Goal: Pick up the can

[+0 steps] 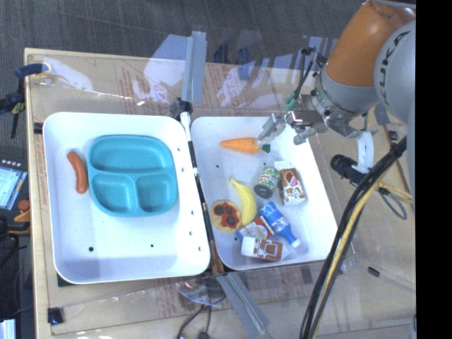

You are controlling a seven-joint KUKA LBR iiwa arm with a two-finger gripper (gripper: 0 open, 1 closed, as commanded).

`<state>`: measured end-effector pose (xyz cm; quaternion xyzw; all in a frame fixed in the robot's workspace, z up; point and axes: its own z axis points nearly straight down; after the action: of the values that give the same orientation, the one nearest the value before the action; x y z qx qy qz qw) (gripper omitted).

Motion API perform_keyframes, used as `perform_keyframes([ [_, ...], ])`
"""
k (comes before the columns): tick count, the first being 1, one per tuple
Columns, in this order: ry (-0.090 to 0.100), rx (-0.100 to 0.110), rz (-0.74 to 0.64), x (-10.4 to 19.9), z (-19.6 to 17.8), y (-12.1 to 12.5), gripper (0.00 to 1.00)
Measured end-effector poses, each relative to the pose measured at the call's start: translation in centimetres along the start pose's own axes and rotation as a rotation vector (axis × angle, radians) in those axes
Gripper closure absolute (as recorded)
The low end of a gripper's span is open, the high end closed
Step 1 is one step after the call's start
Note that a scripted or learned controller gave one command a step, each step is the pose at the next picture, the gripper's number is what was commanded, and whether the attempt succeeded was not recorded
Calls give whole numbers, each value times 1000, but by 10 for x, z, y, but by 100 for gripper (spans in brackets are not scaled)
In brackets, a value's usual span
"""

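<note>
The can (267,182) is small and dark green with a pale lid. It stands in the middle of the right bin (321,210), touching a brown carton (292,186) on its right. My gripper (287,130) hangs over the back of that bin, above and slightly right of the can, near the leafy end of a carrot (241,145). Its two fingers are spread open with nothing between them.
Around the can lie a banana (245,199), a pizza slice (227,215), a blue bottle (279,224) and a second carton (262,248). The left bin (63,249) holds a blue divided tray (133,173) and a sausage (78,171). Black cables (353,210) hang at the right.
</note>
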<state>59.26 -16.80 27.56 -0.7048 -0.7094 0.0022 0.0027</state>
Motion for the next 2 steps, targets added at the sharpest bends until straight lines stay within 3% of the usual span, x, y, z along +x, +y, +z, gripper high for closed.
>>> perform_keyframes([
  [1, 0, 1, 26, -43, 98, -25, 0],
  [2, -8, -26, 21, -36, 162, 6, 0],
])
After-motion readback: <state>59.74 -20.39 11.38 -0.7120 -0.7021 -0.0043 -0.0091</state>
